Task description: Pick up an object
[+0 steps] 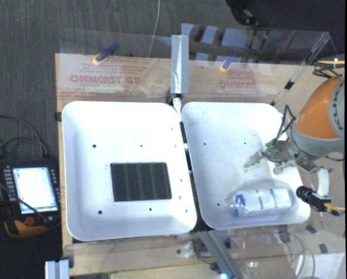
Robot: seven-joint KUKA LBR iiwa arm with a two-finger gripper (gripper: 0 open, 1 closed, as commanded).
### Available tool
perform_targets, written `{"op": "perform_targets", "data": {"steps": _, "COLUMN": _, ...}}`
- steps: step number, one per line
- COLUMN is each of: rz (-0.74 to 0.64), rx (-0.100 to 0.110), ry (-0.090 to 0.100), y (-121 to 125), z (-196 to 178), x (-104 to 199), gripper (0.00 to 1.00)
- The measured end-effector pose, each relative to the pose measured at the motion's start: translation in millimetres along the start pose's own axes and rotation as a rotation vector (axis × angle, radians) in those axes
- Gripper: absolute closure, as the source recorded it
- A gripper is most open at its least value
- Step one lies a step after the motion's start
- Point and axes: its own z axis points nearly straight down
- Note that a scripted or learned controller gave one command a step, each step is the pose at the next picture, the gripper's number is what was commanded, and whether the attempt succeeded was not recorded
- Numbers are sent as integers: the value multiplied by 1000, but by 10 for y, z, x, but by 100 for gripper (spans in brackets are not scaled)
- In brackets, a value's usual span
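A clear plastic bottle (pixel 261 201) with a blue cap lies on its side near the front edge of the right bin (pixel 219 132). A dark ribbed rectangular pad (pixel 140 181) rests flat in the left bin (pixel 86 127). My gripper (pixel 256 159) hangs over the right side of the right bin, just above and behind the bottle, its fingers pointing left and spread apart. Nothing sits between them.
The grey arm with its orange band (pixel 321 118) enters from the right over the right bin's edge. A handheld screen device (pixel 31 189) lies left of the bench. Clamps and a clear panel stand behind the bins.
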Motion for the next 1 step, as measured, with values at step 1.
{"op": "perform_targets", "data": {"steps": 1, "rz": 147, "rx": -17, "ry": -3, "y": 48, "z": 148, "x": 663, "gripper": 0}}
